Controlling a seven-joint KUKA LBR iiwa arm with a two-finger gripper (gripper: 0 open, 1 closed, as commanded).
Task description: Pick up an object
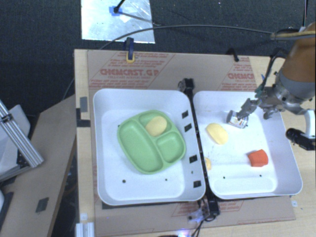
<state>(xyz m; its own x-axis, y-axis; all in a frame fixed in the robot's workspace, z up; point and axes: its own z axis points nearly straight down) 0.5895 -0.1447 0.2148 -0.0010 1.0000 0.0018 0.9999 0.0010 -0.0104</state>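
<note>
In the right bin [276, 184] lie a pale yellow lump [217, 133] near its left side and an orange-red block [257, 158] toward the front right. My gripper [237, 120] hangs over the bin's upper middle, just up and to the right of the yellow lump and apart from it. Nothing shows between its tips. A small yellow piece [208, 164] lies at the bin's left wall. The arm reaches in from the right, its orange band [300, 63] at the upper right.
The left bin [108, 181] holds a green divided plate [150, 142] with a yellow object [156, 126] in its top compartment. A black clamp strip [193, 132] runs between the bins. Cardboard [148, 68] lies under both bins, and cables cross behind.
</note>
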